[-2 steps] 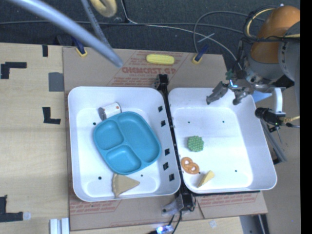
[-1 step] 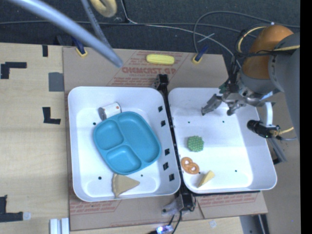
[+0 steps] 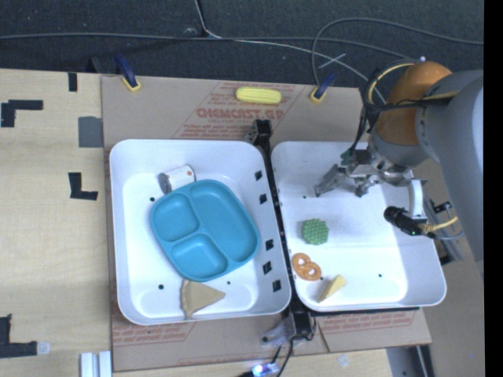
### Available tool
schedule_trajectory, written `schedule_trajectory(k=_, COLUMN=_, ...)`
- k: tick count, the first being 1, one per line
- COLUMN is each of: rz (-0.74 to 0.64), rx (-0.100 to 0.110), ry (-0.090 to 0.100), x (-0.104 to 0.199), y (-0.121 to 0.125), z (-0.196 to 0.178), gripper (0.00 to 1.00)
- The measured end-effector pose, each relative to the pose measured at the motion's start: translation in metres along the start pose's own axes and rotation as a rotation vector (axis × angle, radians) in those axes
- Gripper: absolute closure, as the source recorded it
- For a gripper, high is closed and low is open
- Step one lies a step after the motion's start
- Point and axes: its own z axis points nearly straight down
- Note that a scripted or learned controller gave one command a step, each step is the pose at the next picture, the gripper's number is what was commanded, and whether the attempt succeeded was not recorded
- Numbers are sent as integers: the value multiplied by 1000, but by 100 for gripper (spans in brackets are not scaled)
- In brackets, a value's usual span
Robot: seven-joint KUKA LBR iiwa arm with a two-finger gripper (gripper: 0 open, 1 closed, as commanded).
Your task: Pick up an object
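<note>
My tool (image 3: 343,181) hangs over the right bin (image 3: 393,289), up near that bin's far edge, with my grey arm and its orange band reaching in from the right side of the worktop (image 3: 47,210). The fingers spread apart, one dark tip pointing toward the bin's left wall, and nothing sits between them.

Closest thing to grab: the green round piece (image 3: 315,231) lies on the bin floor, nearer the front than my tool and a little toward the left wall, clearly apart from the fingertips. Further toward the front edge rests the orange pretzel (image 3: 306,268), close to the left wall, and just beside it toward the front right sits a pale yellow wedge (image 3: 332,287). None of the three touches my tool.

Over in the left bin (image 3: 130,289), a blue divided plate (image 3: 205,228) takes the middle of the floor, lying flat. A small white cup with a red rim (image 3: 178,177) lies tipped on its side at the plate's far left edge, and a tan triangular piece (image 3: 200,297) rests by the front wall, its top tucked at the plate's near rim.

Beyond both bins, on the brown cardboard sheet (image 3: 157,112) at the far edge, lies a yellow corn-like object (image 3: 258,95).
</note>
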Motion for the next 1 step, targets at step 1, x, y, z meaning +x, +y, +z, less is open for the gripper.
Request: schedule_trajectory(k=1, rz=-1, rx=-3, ry=0, x=0, y=1, z=-14, gripper=100)
